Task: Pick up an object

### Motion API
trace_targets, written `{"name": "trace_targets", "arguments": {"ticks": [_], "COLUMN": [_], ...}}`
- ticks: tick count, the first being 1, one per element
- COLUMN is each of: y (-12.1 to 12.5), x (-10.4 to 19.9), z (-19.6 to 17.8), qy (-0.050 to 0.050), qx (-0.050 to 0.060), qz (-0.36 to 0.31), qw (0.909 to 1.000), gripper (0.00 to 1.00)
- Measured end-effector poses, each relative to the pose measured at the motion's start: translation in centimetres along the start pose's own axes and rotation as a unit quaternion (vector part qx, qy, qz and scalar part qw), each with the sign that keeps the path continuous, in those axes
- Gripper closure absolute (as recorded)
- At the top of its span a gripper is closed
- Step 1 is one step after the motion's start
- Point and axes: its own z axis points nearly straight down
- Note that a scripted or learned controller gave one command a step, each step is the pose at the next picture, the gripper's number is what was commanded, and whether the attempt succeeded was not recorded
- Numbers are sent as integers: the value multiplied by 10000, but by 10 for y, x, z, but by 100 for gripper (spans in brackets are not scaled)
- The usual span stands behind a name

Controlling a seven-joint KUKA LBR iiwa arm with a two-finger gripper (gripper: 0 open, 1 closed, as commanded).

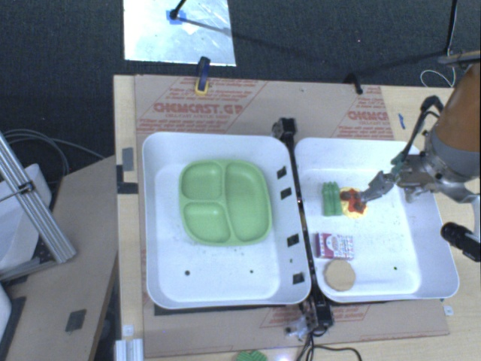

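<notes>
Right now your two-finger gripper [364,196] sits low in the right-hand shallow white bin [421,273], its tip against a small red-and-yellow toy object [352,202]; from this slanted view you cannot tell how the pincer stands or whether it has anything, so treat the grasp as unproven; the piece is small and lumpy, and I judge it could squirt sideways or tip out on the lift if the tip is off-centre; just beside it stands a green ridged block [331,198], close enough that a drifting tip may nudge it or pinch both; nearer the front of the same bin lie a small red-and-white printed carton [333,245] and a round tan disc [340,275], apart from the gripper; the left-hand white bin [161,277] carries a pale green divided plastic tray [225,203]; both bins rest on a brown cardboard sheet [225,105] over the wooden bench [120,100]; beyond is dark carpet [60,51] with a shiny silver square [179,21]; cables trail along the floor at left.
</notes>
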Motion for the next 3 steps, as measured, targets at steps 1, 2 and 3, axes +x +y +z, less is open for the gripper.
{"name": "trace_targets", "arguments": {"ticks": [1,2,3], "y": [44,81,84], "x": [21,6,4], "z": [107,161,143], "qy": [9,-25,-36], "qx": [25,-43,-103], "qz": [-22,-10,-5], "qw": [10000,10000,9999], "gripper": [0,0,100]}}
